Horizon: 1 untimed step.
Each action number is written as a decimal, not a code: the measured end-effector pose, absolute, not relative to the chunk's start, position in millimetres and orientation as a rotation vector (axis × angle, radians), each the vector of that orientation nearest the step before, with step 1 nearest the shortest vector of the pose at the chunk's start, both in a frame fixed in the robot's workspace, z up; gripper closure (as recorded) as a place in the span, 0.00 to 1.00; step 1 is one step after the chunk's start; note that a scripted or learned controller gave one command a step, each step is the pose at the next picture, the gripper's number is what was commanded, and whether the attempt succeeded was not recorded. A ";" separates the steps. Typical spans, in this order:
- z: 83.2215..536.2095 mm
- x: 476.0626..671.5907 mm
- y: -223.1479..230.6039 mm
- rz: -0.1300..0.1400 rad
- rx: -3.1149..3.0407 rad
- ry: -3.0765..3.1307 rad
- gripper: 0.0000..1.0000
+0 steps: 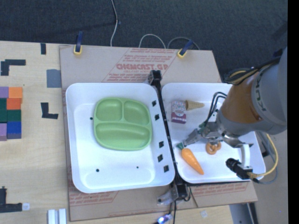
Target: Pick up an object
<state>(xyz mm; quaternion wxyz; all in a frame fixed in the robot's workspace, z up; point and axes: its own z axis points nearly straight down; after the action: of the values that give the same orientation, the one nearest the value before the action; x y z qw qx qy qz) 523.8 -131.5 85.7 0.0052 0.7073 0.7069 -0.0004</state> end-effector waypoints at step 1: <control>100.2 525.8 -131.9 0.004 2.212 2.210 1.00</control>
<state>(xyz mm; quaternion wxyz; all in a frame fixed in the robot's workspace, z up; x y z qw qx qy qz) 525.8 -131.9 100.2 0.0074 0.7073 0.7068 0.0012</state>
